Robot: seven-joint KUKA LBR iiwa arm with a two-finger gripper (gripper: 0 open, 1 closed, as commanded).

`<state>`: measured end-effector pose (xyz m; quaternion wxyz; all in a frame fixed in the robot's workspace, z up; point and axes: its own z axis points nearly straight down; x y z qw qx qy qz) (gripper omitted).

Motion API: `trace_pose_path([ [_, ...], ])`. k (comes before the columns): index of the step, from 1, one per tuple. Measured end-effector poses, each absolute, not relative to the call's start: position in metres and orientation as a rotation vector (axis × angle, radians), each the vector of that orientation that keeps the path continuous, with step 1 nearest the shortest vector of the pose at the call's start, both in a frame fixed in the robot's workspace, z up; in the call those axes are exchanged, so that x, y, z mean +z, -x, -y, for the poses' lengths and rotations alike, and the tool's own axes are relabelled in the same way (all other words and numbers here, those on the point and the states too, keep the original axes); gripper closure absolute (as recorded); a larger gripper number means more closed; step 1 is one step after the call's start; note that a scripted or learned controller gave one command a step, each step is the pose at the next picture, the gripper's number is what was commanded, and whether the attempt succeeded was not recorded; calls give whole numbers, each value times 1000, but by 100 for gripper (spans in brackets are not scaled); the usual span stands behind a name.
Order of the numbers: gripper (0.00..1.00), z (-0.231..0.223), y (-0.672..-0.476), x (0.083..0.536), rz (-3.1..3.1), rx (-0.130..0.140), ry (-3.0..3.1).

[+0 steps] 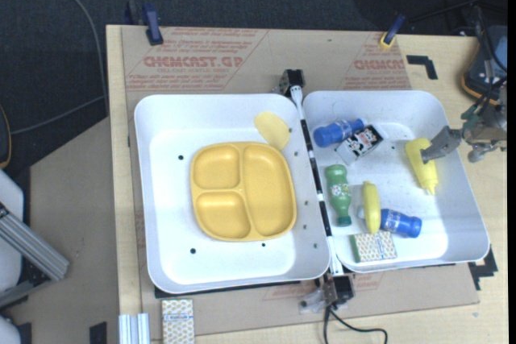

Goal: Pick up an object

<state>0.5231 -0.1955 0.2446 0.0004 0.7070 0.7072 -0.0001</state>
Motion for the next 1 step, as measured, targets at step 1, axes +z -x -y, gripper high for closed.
trace_pose_path([
  [1,0,128,-533,177,-2227,-1,-2221],
])
